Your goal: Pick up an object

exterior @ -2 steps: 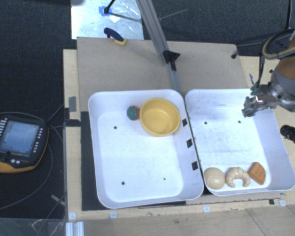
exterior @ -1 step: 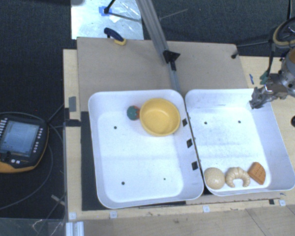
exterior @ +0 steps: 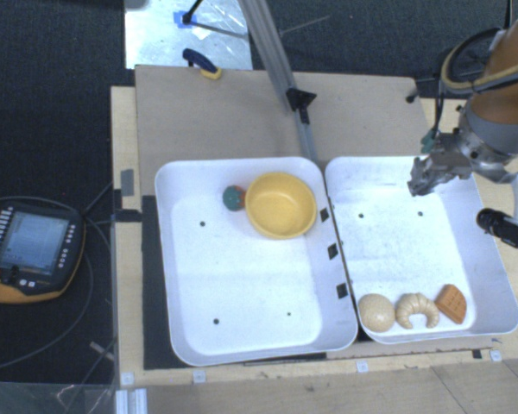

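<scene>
**Arm over the right bin, objects at rest**

We see two shallow white bins side by side on the table (exterior: pixel 363 110). In the left bin (exterior: pixel 242 317) a yellow bowl (exterior: pixel 281 204) sits upright near the far edge, with a small teal-and-red ball (exterior: pixel 233 197) touching or just beside its left rim. In the right bin (exterior: pixel 397 248) three items lie in a row along the near edge: a pale round bun (exterior: pixel 376 312) at the left, a curved croissant (exterior: pixel 418 310) in the middle, and an orange waffle-like piece (exterior: pixel 451 303) at the right, each just beside the next.

The arm enters from the right, and we note its tool (exterior: pixel 425 179) over the far part of the right bin, well apart from the three items. The tool appears dark and small here, so we cannot tell how far it is parted; we see nothing between its tips. A handheld control pendant (exterior: pixel 30 248) lies on the dark floor left of the table.
</scene>
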`<control>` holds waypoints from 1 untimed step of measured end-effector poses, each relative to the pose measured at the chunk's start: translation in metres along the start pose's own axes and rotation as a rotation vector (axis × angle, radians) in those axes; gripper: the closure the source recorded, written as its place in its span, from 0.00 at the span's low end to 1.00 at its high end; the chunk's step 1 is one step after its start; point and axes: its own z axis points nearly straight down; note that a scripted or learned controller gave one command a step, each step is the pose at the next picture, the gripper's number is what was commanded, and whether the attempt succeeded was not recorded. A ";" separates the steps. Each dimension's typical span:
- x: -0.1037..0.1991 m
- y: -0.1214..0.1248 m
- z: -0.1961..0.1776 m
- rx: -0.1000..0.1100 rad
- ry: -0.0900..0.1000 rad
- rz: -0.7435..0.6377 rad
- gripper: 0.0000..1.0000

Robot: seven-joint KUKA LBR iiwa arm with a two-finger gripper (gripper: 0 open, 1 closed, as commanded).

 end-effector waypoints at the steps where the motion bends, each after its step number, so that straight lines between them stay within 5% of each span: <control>1: 0.053 0.000 0.016 0.001 0.001 0.000 1.00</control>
